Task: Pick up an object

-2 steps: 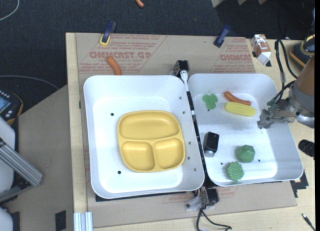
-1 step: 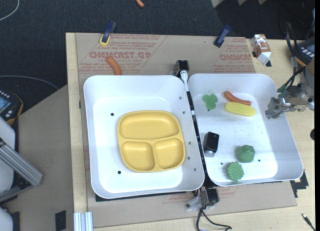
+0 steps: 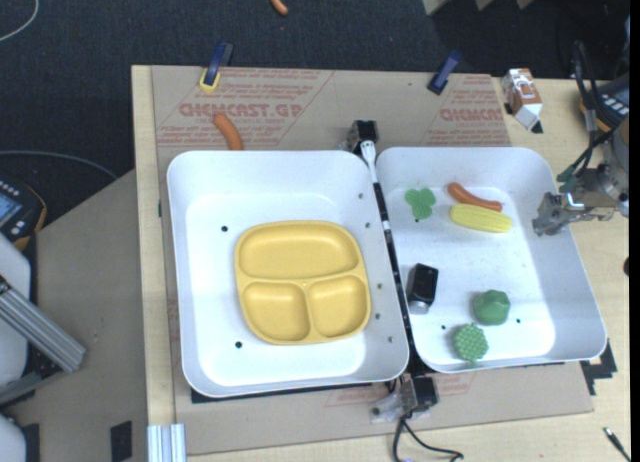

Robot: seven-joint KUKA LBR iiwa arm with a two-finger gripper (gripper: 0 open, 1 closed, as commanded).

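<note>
The right bin (image 3: 560, 280) holds several small items: a green leafy piece (image 3: 421, 201), a red sausage (image 3: 473, 195), a yellow corn cob (image 3: 480, 218), a black block (image 3: 422, 284), a round green piece (image 3: 490, 307) and a bumpy green piece (image 3: 470, 343). My gripper (image 3: 555, 212) sits at the right rim of this bin, to the right of the corn cob and apart from it. Nothing shows between its fingers.
A yellow three-compartment tray (image 3: 300, 280) lies in the left bin (image 3: 200, 250). An orange sausage (image 3: 229, 131) rests on the cardboard behind the left bin. A small carton (image 3: 522, 95) stands at the back right. Blue clamps (image 3: 214, 67) hold the board's far edge.
</note>
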